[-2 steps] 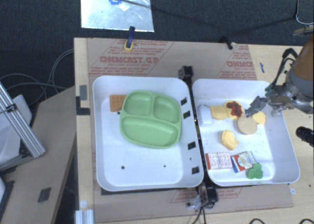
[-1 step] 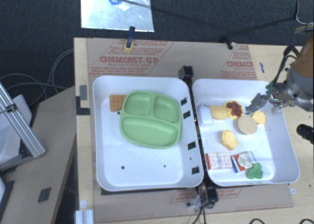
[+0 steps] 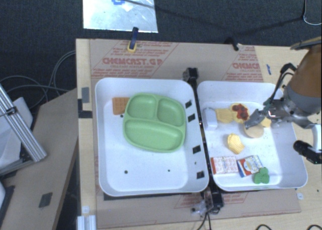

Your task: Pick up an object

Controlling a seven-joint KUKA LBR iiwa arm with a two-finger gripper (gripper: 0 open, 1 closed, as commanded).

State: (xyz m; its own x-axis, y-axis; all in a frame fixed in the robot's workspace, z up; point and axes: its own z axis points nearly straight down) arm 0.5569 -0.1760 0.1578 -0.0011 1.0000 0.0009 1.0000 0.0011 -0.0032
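The right bin [image 3: 282,93] holds several small items. These include a white piece [image 3: 210,117], a yellow piece [image 3: 225,116], a red piece [image 3: 241,109], a beige round piece [image 3: 255,132] and a yellow lump [image 3: 235,143]. Two printed packets [image 3: 224,164] [image 3: 250,164] and a green toy [image 3: 261,175] lie near the front wall. My gripper [image 3: 260,118] reaches in from the right and hangs low over the beige round piece, beside the red piece. I see nothing lifted off the bin floor.
The left bin [image 3: 108,173] carries a green divided plate [image 3: 153,122] and an orange cracker-like square [image 3: 118,105] at its left. A black divider with clips [image 3: 196,123] runs between the bins. The arm's grey and orange body [image 3: 307,88] covers the right bin's far right side.
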